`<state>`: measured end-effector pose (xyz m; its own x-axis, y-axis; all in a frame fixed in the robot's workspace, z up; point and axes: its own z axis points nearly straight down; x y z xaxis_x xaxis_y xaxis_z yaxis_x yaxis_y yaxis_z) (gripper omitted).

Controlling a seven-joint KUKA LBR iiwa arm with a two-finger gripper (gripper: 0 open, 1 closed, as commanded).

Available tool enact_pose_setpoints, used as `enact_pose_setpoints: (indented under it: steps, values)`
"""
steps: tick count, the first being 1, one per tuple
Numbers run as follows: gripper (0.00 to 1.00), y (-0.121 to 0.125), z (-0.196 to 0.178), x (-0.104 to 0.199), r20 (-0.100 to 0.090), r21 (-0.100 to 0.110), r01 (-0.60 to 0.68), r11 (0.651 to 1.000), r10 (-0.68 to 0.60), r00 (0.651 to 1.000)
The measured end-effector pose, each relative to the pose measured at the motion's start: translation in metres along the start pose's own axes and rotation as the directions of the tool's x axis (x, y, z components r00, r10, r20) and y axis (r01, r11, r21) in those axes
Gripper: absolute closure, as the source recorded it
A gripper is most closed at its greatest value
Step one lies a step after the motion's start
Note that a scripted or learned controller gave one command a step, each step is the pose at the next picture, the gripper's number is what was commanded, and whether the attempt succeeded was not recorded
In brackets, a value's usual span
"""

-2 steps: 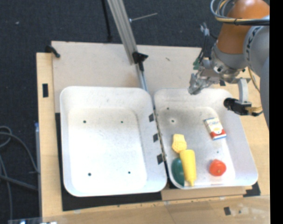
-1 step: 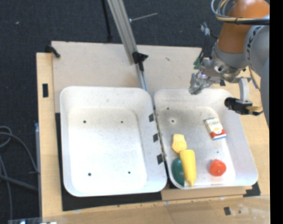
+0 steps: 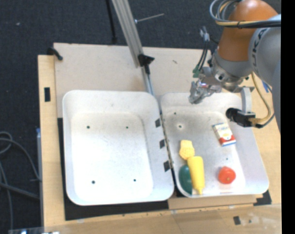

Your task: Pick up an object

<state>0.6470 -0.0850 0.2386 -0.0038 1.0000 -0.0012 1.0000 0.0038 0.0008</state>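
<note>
we judge the small red round plastic tomato (image 3: pixel 226 175) light, stiff, slippery — grip across its middle; the two-finger gripper (image 3: pixel 196 96) — we cannot tell its opening.

**Bench w/ two white bins**

A tan bench (image 3: pixel 99 67) sat on dark floor, w/ a lighter board across its far part. Two shallow white bins lay on it side by side, touching: left bin (image 3: pixel 69 145), right bin (image 3: pixel 254 172). A black mat (image 3: pixel 113 207) showed under the left bin's near edge.
</note>
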Motion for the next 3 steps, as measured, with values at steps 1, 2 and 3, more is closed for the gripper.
enact_pose_setpoints:
  steps: [1, 2, 3]
  values:
    - [1.00, -0.036, 0.009, 0.038, 0.000, 0.003, 0.000, 1.000, 0.000, 1.000]
    - [1.00, -0.072, -0.004, 0.082, -0.003, 0.001, 0.003, 1.000, -0.003, 1.000]
    - [1.00, -0.098, -0.012, 0.130, -0.004, 0.000, 0.004, 1.000, -0.004, 1.000]
